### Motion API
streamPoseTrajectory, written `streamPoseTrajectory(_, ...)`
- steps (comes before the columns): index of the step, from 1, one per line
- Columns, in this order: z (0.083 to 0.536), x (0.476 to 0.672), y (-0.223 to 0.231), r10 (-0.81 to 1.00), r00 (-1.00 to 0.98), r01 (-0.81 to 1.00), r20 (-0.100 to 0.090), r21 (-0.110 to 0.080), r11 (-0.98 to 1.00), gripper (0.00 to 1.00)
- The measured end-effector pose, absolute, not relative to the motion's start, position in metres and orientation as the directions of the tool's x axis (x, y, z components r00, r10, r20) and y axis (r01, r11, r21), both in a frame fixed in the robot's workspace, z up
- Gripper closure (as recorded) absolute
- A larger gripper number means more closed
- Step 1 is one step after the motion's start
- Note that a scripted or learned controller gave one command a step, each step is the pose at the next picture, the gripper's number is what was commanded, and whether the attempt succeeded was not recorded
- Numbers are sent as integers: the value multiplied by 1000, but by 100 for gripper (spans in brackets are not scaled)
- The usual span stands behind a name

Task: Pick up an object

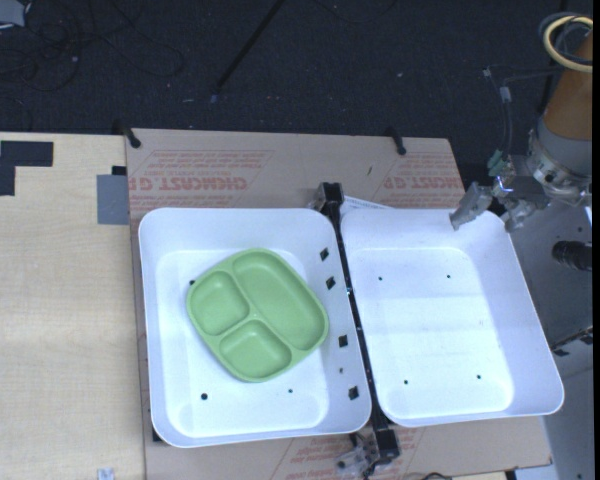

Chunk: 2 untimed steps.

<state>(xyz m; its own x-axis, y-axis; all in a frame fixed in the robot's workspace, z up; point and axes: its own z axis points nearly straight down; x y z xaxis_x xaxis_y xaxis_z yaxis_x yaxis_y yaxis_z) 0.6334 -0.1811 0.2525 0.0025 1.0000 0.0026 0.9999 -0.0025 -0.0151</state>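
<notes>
**Green plate sits alone in the left-hand bin, gripper parked off the far corner**

Green and matte, the divided plate [257, 314] lies flat on the floor of the bin on the view's left [170, 408]. It is a rounded oblong turned at a slant, with three compartments: one long section along its upper right side and two smaller ones on the lower left. From where I stand it sits a bit above and left of the bin's middle. White floor shows all round it, most of it below the plate toward the near wall, with a narrower strip between the plate's right end and the black divider [345, 308] where the two bins meet.

The other bin [500, 388], on the view's right, shows bare white floor with a few small dark dots.

The gripper [488, 206] hangs at that bin's upper right corner, right over the rim, well apart from the plate. The arm [570, 98] comes in from the right edge, its orange band showing above the wrist. Two grey fingers [470, 210] splay outward with a clear gap between them, and nothing is held in that gap.

Cardboard [280, 173] lies under both bins, with pale wooden bench [50, 318] off to the left.
</notes>
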Motion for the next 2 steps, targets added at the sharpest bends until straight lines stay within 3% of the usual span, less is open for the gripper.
streamPoseTrajectory(1,261,635,-181,1000,0,1000,1,-3,0,0)
streamPoseTrajectory(2,218,639,-176,1000,-3,1000,1,-5,3,0)
